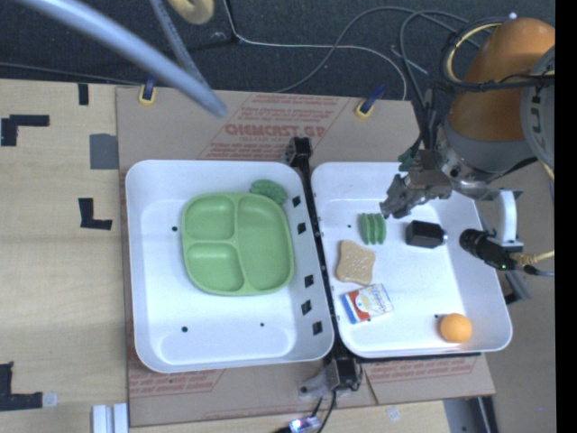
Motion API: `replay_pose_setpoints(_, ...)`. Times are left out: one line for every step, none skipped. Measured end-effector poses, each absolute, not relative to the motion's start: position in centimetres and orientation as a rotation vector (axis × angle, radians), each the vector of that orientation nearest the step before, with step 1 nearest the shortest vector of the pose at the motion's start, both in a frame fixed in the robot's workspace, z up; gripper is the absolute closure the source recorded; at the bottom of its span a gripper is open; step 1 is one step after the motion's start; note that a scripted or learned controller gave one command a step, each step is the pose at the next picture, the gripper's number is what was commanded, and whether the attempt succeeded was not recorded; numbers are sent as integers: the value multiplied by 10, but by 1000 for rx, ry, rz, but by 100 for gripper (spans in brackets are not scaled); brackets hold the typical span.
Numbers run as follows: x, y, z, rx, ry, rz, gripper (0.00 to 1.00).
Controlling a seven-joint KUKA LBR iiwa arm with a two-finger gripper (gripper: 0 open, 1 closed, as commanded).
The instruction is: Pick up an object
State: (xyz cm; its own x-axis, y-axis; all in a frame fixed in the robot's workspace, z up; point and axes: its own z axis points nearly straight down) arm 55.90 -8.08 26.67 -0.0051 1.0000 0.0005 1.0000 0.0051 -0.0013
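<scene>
Lowest in the right white bin (491, 332) sits a small orange ball (455, 328). Higher up, the gripper (395, 207) hovers beside a ridged green piece (372, 228), holding nothing; it should centre over it before descending.

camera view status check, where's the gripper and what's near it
Gripper low over right bin, nothing seen between it. Green ridged piece just beside it; black block close by. Bread slice, carton, orange lie apart.
</scene>
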Motion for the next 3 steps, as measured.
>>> replay_pose_setpoints(578,-29,267,-2214,-2228,0,100)
replay_pose_setpoints(590,20,267,-2214,-2227,1,100)
replay_pose_setpoints(599,76,264,-2214,-2228,1,100)
